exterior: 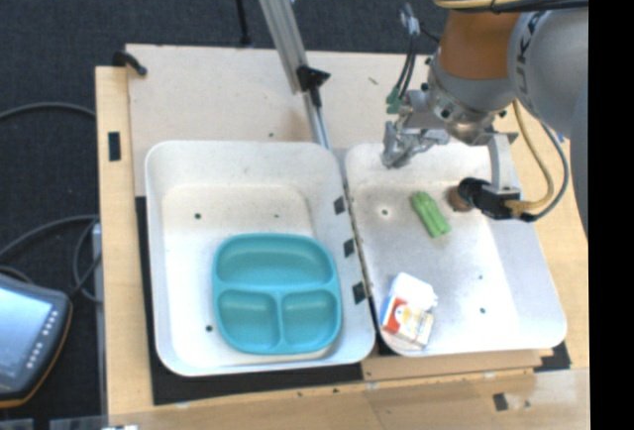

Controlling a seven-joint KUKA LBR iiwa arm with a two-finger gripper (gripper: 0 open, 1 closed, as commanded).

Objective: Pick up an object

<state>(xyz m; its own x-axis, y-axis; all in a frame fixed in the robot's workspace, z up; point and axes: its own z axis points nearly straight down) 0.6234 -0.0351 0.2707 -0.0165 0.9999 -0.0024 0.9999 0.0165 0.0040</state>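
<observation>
the gripper [398, 153] hangs over the far left corner of the right bin [515, 291]; whether it grips anything cannot be told. a green object [431, 215] lies near it, a small white packet [408, 312] at the near edge.

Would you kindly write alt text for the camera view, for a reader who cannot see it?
A grey-and-orange arm hangs its gripper over the right bin's far left corner, above a green block and a small carton. The left bin holds a blue tray.
</observation>
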